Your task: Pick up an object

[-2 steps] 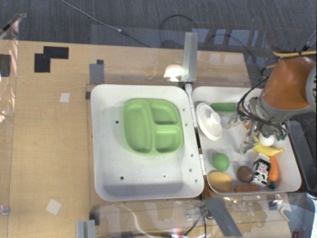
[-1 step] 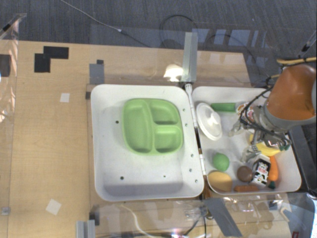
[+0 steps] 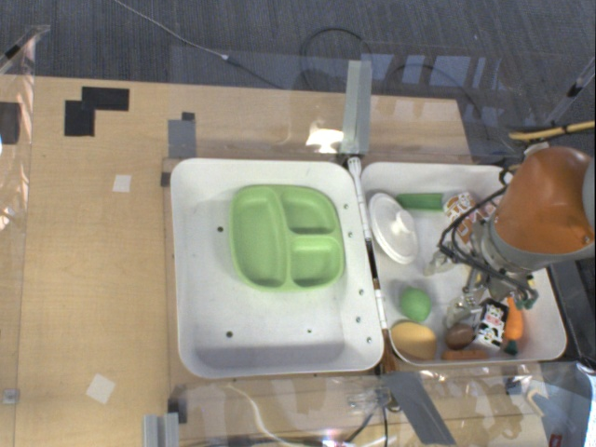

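Lying just right of the gripper (image 3: 472, 298), a carrot (image 3: 515, 325) is seen near-upright; finger state cannot be told.

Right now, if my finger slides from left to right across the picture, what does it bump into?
Green divided plate in the left bin → white lid in the right bin → small green ball → orange carrot.

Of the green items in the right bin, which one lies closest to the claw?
The round green ball, by the yellowish potato-like object, lies nearer the claw. The long green stick lies at the bin's far edge, beyond the white bowl.
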Tool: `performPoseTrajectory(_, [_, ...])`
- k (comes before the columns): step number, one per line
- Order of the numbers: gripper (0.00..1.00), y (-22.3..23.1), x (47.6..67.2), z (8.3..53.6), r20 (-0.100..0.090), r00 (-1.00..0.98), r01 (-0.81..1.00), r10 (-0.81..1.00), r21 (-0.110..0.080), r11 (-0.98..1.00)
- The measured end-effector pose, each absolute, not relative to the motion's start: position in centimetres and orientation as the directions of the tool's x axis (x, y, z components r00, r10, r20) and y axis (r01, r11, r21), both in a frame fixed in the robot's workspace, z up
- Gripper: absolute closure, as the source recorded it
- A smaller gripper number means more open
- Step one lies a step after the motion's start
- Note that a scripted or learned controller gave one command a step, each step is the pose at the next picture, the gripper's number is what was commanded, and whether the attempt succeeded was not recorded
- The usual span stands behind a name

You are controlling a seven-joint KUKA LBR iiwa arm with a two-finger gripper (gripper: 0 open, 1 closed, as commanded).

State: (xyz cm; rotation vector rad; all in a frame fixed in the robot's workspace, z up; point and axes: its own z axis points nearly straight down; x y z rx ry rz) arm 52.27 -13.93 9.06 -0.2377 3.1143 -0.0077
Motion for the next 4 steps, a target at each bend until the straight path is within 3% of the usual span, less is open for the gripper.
performPoseTrajectory(1, [0.00, -19.0, 59.3, 8.9, -0.014, -0.980, -0.201, -0.201, -0.006, 0.980])
performPoseTrajectory(2, [0.00, -13.2, 64.9, 8.8, -0.008, -1.000, -0.026, -0.026, 0.002, 1.000])
performPoseTrajectory(3, [0.00, -16.1, 61.2, 8.9, -0.012, -1.000, 0.023, 0.023, -0.001, 1.000])
performPoseTrajectory(4, [0.00, -17.2, 59.5, 8.9, -0.013, -0.994, -0.110, -0.110, -0.003, 0.994])
